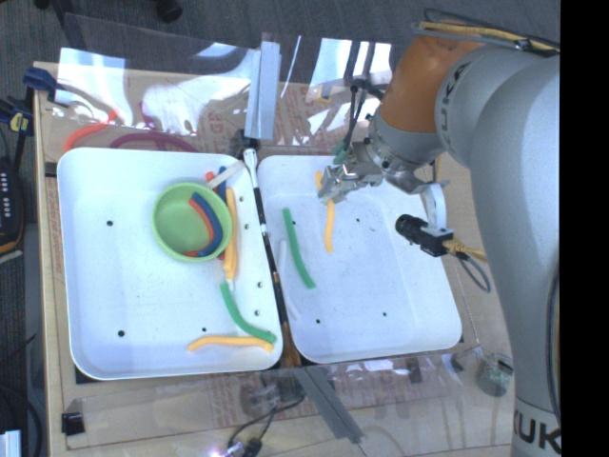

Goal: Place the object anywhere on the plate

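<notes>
The scene is evenly and brightly lit from above, and both white bins are rendered close to overexposed, with little surface detail left. Strong white glare is seen on the clear sheeting just beyond the bins' far edge, where reflections wash out what lies beneath. Only soft, faint shadows are cast beside the strips inside the bins, while the carpet beyond the glare stays dim, and mild softness is noticed throughout.

Green plate banded red, blue, yellow; green strip and orange strip in white right bin.
</notes>
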`<state>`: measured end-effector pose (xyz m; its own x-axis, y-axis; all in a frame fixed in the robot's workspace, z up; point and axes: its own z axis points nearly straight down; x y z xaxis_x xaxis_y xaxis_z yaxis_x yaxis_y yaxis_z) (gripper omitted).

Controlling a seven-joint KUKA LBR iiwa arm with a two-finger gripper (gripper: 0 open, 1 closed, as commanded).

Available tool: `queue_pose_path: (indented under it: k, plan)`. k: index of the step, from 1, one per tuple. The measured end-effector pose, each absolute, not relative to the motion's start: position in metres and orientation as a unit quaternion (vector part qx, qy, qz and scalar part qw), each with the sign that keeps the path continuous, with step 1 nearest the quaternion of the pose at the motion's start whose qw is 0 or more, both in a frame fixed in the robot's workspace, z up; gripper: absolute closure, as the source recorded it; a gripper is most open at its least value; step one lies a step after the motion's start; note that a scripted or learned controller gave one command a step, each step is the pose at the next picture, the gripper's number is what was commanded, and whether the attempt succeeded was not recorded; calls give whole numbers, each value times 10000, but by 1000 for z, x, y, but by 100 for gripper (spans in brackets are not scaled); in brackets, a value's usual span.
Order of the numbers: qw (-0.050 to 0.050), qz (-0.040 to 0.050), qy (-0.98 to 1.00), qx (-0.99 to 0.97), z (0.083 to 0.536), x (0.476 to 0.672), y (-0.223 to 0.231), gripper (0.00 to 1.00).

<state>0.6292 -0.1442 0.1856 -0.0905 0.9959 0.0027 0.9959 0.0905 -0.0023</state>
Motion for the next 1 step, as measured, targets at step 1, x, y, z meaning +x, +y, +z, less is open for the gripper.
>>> queue_pose_path:
  k: [1]
  plan:
    - [17,-1,-7384,-6744,186,629,-144,0]
